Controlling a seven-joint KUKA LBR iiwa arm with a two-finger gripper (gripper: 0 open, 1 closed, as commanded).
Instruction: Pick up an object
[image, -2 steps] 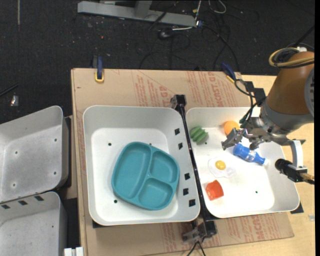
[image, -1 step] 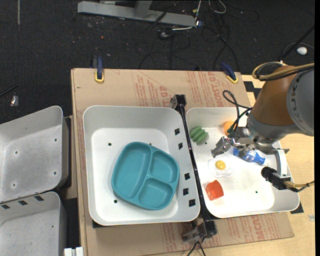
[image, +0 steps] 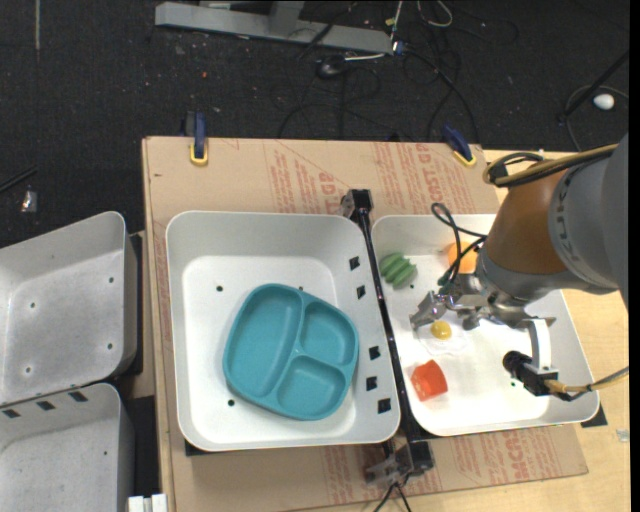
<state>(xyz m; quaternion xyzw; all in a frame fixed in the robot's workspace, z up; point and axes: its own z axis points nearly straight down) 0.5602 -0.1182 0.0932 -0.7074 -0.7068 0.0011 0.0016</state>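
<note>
Camera view, looking down at a slant on a cardboard-topped desk (image: 300, 160) bearing two shallow white bins side by side.

In the left bin (image: 190, 250): a teal divided plate (image: 290, 350) with three compartments, lying flat near the bin's middle.

In the right bin (image: 570, 340): a green ridged piece (image: 398, 269) near the upper left corner, just beside the divider between the bins. A red-orange block (image: 429, 380) lower down, well apart from the green piece. A small yellow object (image: 440, 328) between them, right at the tips of the claw (image: 436, 316). A sliver of something orange (image: 463, 258) peeking out beside the arm.

Grey arm (image: 580, 220) with an orange band reaching in from the right, wrist low over the right bin. Claw pointing left, touching or nearly touching the yellow object; cannot tell whether released or clenched, nor whether the yellow object sits between its tips.
</note>
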